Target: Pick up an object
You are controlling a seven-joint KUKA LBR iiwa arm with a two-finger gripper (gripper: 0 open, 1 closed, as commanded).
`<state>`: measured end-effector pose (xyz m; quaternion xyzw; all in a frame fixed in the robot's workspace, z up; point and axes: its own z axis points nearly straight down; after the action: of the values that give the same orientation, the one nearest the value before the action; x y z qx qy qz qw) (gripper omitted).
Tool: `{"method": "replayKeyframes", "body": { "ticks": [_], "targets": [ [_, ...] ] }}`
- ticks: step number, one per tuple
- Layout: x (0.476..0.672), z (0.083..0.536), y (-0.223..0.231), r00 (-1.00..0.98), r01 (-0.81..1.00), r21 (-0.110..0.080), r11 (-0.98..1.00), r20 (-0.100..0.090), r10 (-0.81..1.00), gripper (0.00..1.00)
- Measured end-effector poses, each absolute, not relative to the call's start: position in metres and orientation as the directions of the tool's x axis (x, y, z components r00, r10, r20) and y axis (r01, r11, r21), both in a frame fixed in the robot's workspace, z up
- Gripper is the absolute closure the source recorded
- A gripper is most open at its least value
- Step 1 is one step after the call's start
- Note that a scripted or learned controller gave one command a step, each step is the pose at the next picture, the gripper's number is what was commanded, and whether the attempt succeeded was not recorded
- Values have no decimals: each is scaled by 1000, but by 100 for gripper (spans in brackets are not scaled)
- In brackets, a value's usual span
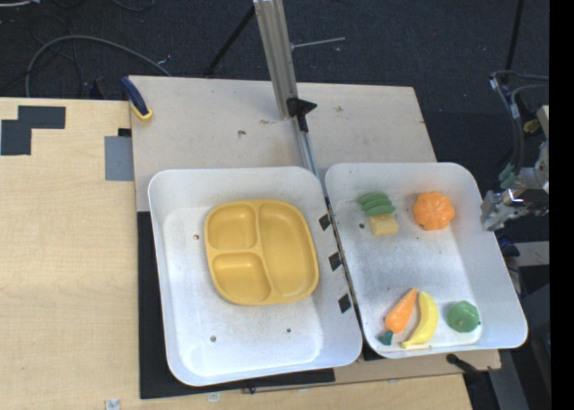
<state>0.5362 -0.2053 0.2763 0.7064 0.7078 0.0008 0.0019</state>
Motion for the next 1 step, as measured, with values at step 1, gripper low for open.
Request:
{"method": "replayKeyframes", "body": {
  "ticks": [1],
  "targets": [
    [536, 279, -156, -5, 1000, -2, 5, 2, 1000, 100]
  ]
}}
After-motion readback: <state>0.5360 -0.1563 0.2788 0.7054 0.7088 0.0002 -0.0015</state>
